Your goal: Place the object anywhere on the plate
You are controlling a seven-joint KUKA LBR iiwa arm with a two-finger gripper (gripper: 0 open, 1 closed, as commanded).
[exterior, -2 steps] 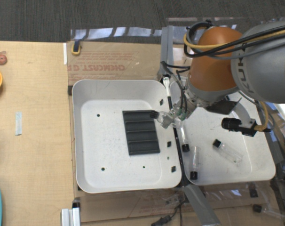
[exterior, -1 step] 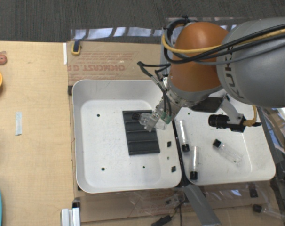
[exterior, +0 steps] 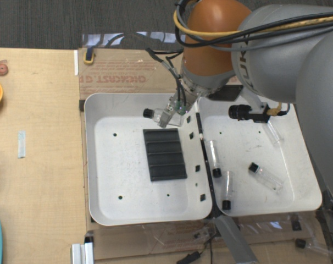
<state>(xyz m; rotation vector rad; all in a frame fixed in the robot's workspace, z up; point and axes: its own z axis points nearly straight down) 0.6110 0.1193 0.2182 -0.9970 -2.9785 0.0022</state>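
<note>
A bulky grey arm (exterior: 298, 54) fills the upper right of the frame, with a rounded orange band (exterior: 213, 29) above the wrist. Black and yellow cables (exterior: 238, 32) loop across it. A small metallic gripper (exterior: 175, 113) hangs below.

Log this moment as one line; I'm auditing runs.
gripper: over left bin, at black plate top edge | vials: right bin

The 2 bins (exterior: 100, 164) look like smooth white plastic, the ribbed plate (exterior: 165, 154) matt black (likely plastic), the vial (exterior: 265, 175) clear and glossy, the bench (exterior: 40, 175) pale wood.
</note>
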